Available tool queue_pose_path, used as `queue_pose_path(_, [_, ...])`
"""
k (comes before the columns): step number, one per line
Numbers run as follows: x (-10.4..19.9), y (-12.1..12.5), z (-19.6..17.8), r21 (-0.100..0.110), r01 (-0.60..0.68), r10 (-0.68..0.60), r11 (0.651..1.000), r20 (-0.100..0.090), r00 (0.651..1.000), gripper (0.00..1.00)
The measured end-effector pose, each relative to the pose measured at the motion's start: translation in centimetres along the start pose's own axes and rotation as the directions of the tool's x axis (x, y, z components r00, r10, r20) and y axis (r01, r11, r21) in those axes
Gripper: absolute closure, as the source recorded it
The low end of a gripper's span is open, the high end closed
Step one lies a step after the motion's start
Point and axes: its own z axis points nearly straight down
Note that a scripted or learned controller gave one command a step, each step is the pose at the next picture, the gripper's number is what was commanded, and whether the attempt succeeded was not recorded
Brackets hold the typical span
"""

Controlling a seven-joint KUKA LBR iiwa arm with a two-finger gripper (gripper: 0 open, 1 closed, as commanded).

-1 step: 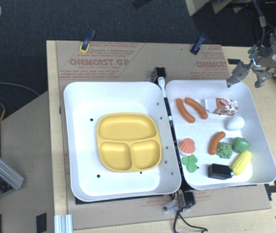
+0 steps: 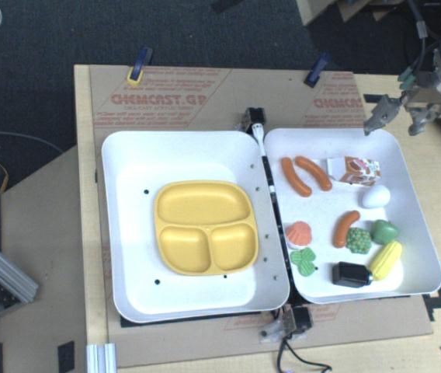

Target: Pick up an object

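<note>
My gripper (image 2: 397, 120) hangs over the far right corner of the right bin (image 2: 418, 231), its fingers spread open and holding nothing. Below it in that bin lie two sausages (image 2: 306, 175), a small carton (image 2: 355, 170), a white egg (image 2: 375, 197), a third sausage (image 2: 345, 227), a pink shell-shaped piece (image 2: 299, 233), broccoli (image 2: 358, 241), a green pepper (image 2: 384, 230), yellow corn (image 2: 386, 259), a green leafy piece (image 2: 304, 260) and a black block (image 2: 350, 274).
The left bin (image 2: 127, 208) holds a yellow three-compartment plate (image 2: 205, 226). Both bins rest on a cardboard sheet (image 2: 197, 95) with clamps at its far edge. Cables and a connector sit at the front edge between the bins.
</note>
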Motion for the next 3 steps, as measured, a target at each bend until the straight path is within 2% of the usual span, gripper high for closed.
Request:
queue_pose_path(2, [0.0, -0.4, 8.6, 0.005, 0.0, 0.0, 1.0, -0.001, 1.0, 0.0])
queue_pose_path(3, [-0.3, 0.4, 13.3, 0.004, 0.001, -0.001, 1.0, -0.001, 1.0, 0.0])
